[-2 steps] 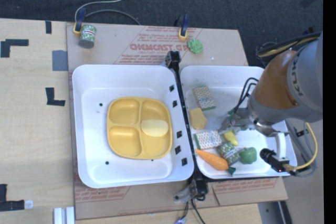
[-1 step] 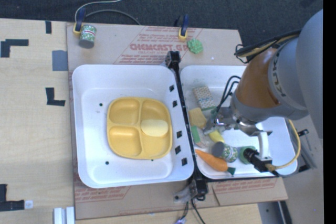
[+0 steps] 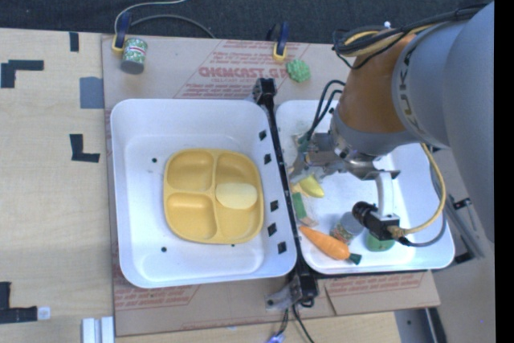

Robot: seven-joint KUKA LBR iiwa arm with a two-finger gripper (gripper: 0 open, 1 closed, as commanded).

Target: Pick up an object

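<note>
Right bin (image 3: 438, 253): carrot (image 3: 325, 242) lies diagonal, tip lower-right.

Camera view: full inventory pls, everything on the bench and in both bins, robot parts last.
White bins: 2, side by side; left bin, right bin.
Divided plate: 1, yellow, middle of the left bin.
Pale oval piece: 1, cream yellow, in the plate's right compartment.
Carrot: 1, orange, front of the right bin near the divider.
Yellow piece: 1, right bin, below the gripper.
Green item: 1, on the board behind the bins.
Sprinkled cylinder: 1, grey-green, back left of the board.
Arm: 1, grey with orange band, reaching over the right bin.
Gripper: 1, low over the right bin's left side.
</note>
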